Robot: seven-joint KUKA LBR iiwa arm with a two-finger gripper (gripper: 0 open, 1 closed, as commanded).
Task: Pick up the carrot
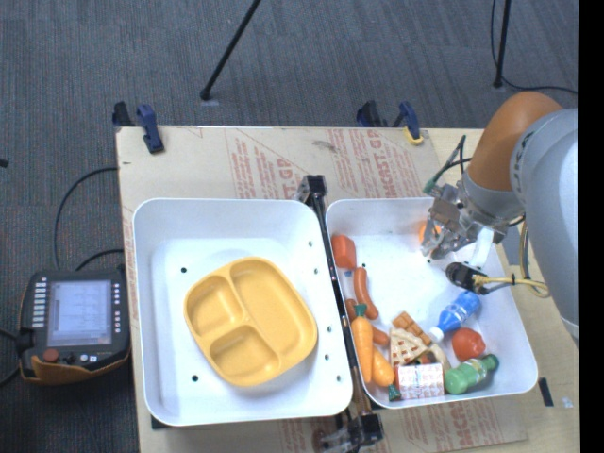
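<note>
The carrot (362, 338), orange with a green top, lies along the left wall of the right bin (396, 217), near its front. My gripper (440, 243) hangs over the back right part of that bin, well to the right of the carrot and farther back. It is apart from the carrot. A small orange patch shows just left of the gripper, and I cannot tell what it is.
Around the carrot lie a sausage (364, 293), a red-orange piece (343, 251), a waffle-like slice (408, 341) and a small pink box (420, 380). A blue bottle (460, 311), a red ball (467, 343) and a green item (469, 374) sit front right. The left bin holds a yellow divided plate (250, 321).
</note>
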